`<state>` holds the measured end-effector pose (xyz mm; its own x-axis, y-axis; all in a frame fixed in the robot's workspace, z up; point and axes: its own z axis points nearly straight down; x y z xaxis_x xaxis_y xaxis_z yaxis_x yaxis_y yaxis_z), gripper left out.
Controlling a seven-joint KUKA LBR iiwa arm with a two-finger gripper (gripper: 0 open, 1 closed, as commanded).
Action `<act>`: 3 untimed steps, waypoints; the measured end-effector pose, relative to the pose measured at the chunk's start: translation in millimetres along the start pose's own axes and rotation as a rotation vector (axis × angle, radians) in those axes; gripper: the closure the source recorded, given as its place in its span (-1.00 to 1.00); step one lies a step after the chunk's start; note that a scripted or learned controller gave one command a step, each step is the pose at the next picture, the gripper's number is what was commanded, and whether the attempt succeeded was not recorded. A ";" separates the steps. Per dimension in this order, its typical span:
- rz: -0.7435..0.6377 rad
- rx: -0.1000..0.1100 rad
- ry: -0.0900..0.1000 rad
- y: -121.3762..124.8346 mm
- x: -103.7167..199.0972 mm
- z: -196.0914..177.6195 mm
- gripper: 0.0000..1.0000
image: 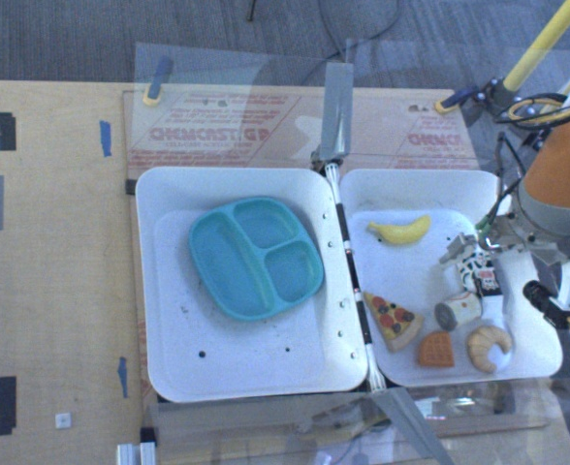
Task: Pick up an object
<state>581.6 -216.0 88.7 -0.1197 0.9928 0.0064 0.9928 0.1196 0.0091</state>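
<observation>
White plastic bins sit side by side. The gripper [477,271] hangs near the right bin's [401,184] right edge, above a small can [458,311]; whether it grips anything is unclear. The croissant [489,345] and waffle [436,349] crowd close, so a grab could knock them or slip.

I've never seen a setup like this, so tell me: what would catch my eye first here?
Probably the teal divided plate, lying alone in the left bin. Next, the toy food in the right bin: a yellow banana near the back, with a pizza slice, a waffle and a croissant toward the front. The orange-banded arm reaches in from the right.
</observation>
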 end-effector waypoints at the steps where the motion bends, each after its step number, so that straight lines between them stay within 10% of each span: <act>1: -0.058 0.002 -0.007 -38.7 7.1 -0.1 -1.00; 2: -0.048 -0.003 -0.011 -39.5 1.7 -10.8 1.00; 3: 0.046 0.008 -0.007 -35.3 84.0 -128.7 1.00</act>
